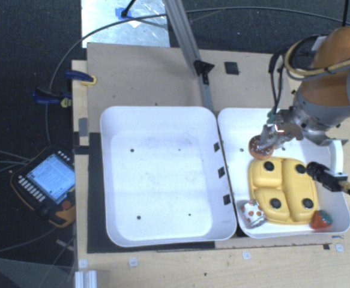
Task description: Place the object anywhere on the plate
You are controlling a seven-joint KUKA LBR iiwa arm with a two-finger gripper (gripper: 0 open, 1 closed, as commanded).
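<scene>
A yellow plate point(287, 188) with several round hollows lies in the right bin point(235, 131). Just beyond the plate's far left corner sits a small round brown and pink object point(260, 148). My gripper point(271, 135) hangs directly over this object's right side, at or very near it. From this angle I cannot tell whether the object is gripped. A white cube with coloured spots point(253, 213) rests at the plate's near left corner. A red strawberry-like piece point(320, 219) lies at its near right corner.
The left bin point(111, 179) stands beside the right one, their rims meeting in the middle. A black cable end point(322, 176) from the arm hangs over the plate's right side. A pendant point(47, 180) lies off the bench at the left.
</scene>
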